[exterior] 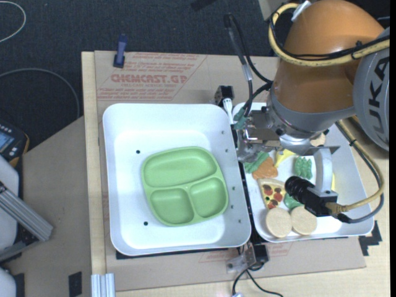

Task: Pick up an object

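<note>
1. Several toy foods (pixel 281 193) lie clustered in the right bin (pixel 356 166), directly under the gripper (pixel 272 142).
2. Grip state: cannot tell, the wrist hides it.
3. Left bin (pixel 124 166) holds a green divided plate (pixel 184 185), well apart from the gripper.

A brown bench (pixel 68 166) carried two white bins side by side: the left bin (pixel 117 166) and the right bin (pixel 356 166), touching.

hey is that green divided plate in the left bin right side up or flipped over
Right side up: the green three-compartment plastic plate shows its hollow sections and raised dividers facing the camera.
</note>
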`<state>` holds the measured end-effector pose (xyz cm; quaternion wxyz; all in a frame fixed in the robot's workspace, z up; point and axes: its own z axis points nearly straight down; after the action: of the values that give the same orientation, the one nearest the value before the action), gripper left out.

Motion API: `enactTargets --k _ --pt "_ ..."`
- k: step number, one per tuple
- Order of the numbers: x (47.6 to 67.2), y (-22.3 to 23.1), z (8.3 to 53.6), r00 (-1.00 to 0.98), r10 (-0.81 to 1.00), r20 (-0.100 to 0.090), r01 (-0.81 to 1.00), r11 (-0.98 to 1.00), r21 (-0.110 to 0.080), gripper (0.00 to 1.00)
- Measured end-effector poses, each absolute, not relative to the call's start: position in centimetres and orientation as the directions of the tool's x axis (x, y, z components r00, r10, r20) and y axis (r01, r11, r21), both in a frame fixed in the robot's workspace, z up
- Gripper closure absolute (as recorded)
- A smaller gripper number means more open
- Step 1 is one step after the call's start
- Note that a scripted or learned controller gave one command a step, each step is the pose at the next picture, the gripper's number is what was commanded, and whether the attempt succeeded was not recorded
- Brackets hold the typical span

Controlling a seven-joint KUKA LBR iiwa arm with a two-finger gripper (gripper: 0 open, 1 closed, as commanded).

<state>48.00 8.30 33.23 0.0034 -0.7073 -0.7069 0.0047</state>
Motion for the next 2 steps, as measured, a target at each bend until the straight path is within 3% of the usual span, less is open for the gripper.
enactTargets --k 1,2 --pt "48.0 10.1 40.1 -0.003 1.0 0.002 1.0 0.003 0.007 1.0" --pt "47.9 17.3 37.7 -0.006 1.0 0.0 1.0 0.006 -0.004 1.0"
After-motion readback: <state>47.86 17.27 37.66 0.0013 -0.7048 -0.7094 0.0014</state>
